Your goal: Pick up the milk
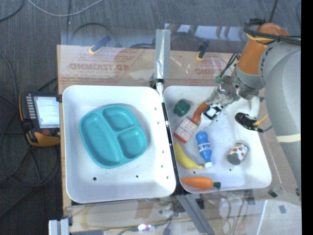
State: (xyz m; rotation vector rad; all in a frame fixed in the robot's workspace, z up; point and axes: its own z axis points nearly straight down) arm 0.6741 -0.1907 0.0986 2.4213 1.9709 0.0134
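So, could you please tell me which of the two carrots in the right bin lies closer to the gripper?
The upper carrot, lying slantwise beside the green block, just left of the gripper. The other carrot lies far off along the bin's near edge, below the banana.

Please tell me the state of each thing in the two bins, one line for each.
blue bottle: lying on its side
banana: lying flat
carrot: lying by the near rim
checkered carton: tilted
green block: resting flat
teal plate: right way up
pincer: low over the right bin

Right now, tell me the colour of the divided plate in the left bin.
Teal, plain with no pattern: the divided plate shows best in the camera view.
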